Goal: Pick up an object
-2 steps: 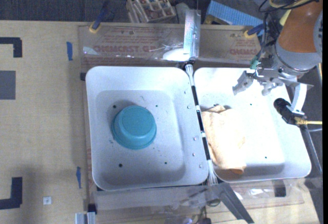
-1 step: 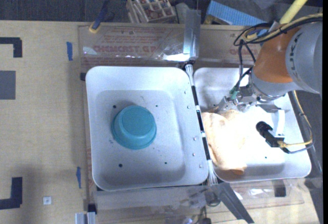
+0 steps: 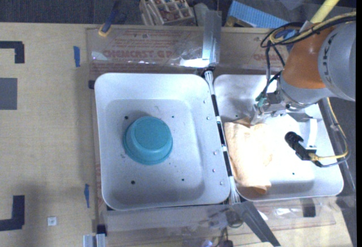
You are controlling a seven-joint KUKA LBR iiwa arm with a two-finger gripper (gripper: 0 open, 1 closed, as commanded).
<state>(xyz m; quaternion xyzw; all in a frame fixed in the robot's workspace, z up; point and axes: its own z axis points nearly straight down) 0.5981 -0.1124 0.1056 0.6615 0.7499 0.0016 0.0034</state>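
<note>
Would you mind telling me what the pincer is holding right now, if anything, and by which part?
It cannot be told: the pincer sits at the top corner of the tan cloth, but no grip is visible.

teal bowl alone in left bin; open floor around.

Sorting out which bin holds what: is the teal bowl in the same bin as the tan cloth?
No, the teal bowl sits upside down in the left bin, while the tan cloth lies in the right bin.
</note>
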